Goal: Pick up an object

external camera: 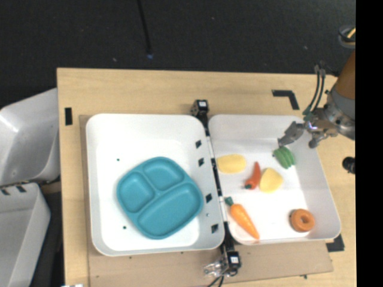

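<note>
The right bin [239, 127] holds several toy foods: a green vegetable [285, 156], a yellow lemon-like piece [231, 163], a red chili [254, 176], a yellow piece [271, 180], an orange carrot [244, 219] and an orange-brown donut [302, 220]. My gripper [303, 137] hangs over the bin's far right part, just above and beyond the green vegetable. Its fingers stand open with nothing between them.
The left bin [102, 136] carries a blue divided plate [158, 197]. Black clips run along the seam between the bins [210, 172]. A wooden bench [149, 88] surrounds both bins, and a white container [27, 136] stands off its left edge.
</note>
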`<state>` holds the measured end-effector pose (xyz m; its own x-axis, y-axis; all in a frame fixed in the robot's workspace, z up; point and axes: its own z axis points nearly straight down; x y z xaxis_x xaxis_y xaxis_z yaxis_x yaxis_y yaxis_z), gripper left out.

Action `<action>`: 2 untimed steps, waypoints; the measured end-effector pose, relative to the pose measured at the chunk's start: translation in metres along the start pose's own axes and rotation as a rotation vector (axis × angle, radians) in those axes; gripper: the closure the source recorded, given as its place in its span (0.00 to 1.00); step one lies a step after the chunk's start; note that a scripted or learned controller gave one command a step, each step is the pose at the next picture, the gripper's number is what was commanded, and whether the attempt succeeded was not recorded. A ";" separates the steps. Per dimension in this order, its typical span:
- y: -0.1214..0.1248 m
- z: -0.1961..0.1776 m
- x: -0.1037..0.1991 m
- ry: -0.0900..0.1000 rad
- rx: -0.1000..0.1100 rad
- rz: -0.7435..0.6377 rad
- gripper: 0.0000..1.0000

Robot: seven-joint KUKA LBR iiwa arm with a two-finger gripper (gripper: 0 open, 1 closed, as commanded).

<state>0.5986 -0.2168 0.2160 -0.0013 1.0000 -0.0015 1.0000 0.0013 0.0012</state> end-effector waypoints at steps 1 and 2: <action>-0.010 0.056 -0.002 0.000 0.004 0.001 0.00; -0.010 0.108 -0.003 0.000 0.003 0.003 0.00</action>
<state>0.5884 -0.2197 0.1084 0.0017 1.0000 -0.0015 1.0000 -0.0017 -0.0014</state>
